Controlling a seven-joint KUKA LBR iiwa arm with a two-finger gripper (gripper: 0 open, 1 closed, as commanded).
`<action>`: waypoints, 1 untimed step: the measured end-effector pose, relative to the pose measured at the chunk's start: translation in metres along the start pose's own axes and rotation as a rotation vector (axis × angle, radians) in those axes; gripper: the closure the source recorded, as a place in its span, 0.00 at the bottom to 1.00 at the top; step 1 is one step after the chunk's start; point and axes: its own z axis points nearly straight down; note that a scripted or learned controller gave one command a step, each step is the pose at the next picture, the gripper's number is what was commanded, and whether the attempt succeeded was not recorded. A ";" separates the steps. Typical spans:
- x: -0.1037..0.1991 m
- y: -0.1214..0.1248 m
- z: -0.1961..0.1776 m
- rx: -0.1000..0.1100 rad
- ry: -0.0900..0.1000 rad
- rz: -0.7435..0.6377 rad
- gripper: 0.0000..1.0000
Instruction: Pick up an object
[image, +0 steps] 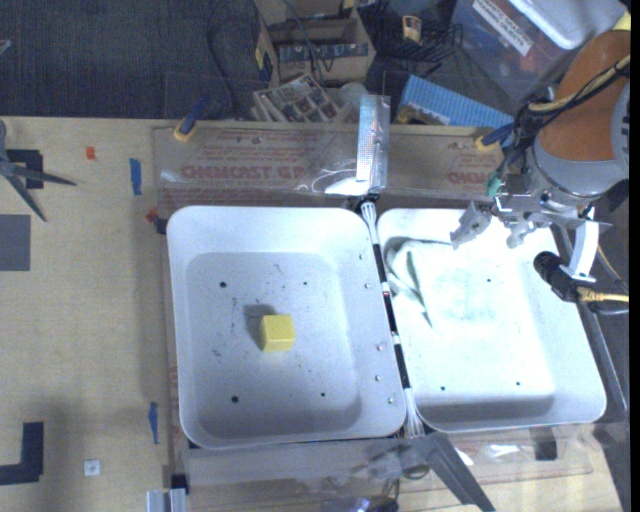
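Note:
A small yellow block (277, 332) lies near the middle of the left bin (200, 240). My gripper (492, 229) hangs over the far edge of the right bin (560, 400), well to the right of the block. Its two fingers (466, 227) are spread apart with nothing between them, so it is open. The grey arm with its orange band rises behind it at the top right.
A clear plastic divider (371, 150) stands upright behind the seam between the bins. Cardboard lines the bench behind both bins. Cables and a black fitting (560, 275) sit by the right bin's right rim. A pale greenish smear (412, 280) marks the right bin's floor.

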 end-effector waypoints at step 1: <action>0.000 0.000 0.000 0.000 0.000 0.000 0.00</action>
